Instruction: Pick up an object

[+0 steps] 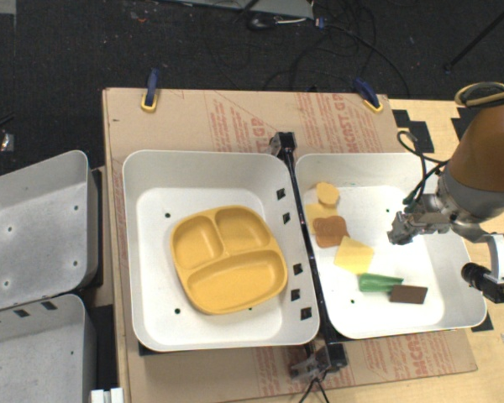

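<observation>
The right bin [454, 309] holds food pieces. Your gripper [401, 229], fingers unreadable, hovers just right of the yellow wedge [354, 256]; descend squarely over it.

L bin [143, 183]: yellow divided plate [228, 259]. R bin [454, 309]: yellow, brown, green pieces; arm's gripper [400, 232] over R side, nothing seen held.

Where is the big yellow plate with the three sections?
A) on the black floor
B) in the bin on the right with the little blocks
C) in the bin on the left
C: the yellow plate lies by itself in the left bin, while the small pieces sit in the right bin.
</observation>
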Robot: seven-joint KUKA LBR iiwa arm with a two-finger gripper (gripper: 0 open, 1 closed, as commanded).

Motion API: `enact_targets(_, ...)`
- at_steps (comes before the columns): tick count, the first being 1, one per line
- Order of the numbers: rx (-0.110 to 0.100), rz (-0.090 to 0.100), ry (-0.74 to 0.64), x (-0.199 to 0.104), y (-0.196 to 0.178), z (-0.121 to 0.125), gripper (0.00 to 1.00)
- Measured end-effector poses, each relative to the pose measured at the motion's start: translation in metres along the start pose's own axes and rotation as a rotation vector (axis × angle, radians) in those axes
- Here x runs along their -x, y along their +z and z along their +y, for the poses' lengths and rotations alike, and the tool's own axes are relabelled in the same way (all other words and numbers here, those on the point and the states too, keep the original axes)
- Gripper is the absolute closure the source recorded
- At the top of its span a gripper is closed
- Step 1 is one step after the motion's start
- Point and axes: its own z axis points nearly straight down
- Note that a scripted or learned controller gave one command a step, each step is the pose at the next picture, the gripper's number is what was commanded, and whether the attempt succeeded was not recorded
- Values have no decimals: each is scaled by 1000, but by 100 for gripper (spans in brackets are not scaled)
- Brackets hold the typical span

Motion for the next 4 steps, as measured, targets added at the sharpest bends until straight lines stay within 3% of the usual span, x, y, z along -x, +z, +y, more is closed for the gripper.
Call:
enact_targets(1,2,-1,-2,1,-64,5,100)
enact_targets(2,-7,1,2,0,-44,5,100)
enact_targets(4,-7,4,-8,-108,-42,-4,100)
